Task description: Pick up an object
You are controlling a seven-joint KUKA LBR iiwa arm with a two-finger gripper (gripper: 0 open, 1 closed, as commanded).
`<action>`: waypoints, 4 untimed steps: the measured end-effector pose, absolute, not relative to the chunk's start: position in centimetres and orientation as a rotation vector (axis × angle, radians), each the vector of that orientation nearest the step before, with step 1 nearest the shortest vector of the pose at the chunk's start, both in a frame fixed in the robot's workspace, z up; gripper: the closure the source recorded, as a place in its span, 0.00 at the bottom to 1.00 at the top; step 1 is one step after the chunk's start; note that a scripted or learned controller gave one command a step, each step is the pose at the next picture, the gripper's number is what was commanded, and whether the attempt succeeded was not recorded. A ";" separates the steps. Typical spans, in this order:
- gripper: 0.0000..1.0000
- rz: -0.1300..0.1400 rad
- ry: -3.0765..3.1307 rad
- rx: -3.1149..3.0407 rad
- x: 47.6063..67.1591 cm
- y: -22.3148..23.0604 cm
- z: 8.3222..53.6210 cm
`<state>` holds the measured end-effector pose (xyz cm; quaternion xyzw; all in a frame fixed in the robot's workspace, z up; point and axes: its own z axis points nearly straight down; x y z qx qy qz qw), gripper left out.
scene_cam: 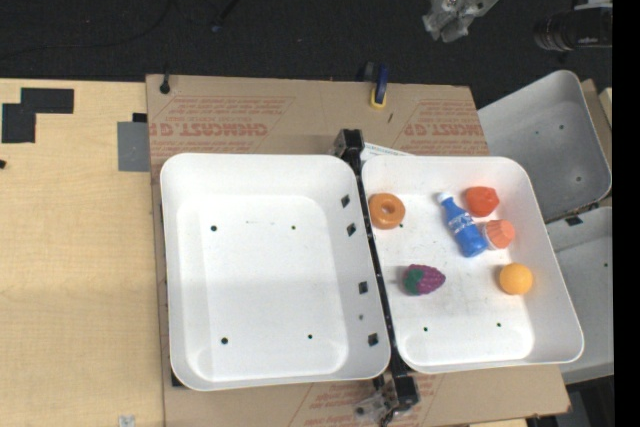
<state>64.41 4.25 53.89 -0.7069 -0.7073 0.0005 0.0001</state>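
The right bin (545, 340) holds several small toys. An orange ring (386, 210) lies near its left wall. A blue bottle (461, 225) lies in the middle, with a red-orange piece (482, 201) and a pale orange piece (499, 235) beside it. A purple grape bunch with green leaves (423, 280) sits lower, and an orange ball (515, 279) lies to the right. My gripper (452, 13) hangs high at the top right, well above and behind the bins, with nothing seen in it.
The left bin (190, 215) stands beside the right one, with a black hinge strip (362, 245) between them. Both rest on a cardboard sheet (260, 115). A blue and yellow clamp (378, 85) sits at the cardboard's far edge. A grey panel (560, 135) lies at the right.
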 end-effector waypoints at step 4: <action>1.00 -0.002 -2.224 -2.220 64.4 -1.7 54.0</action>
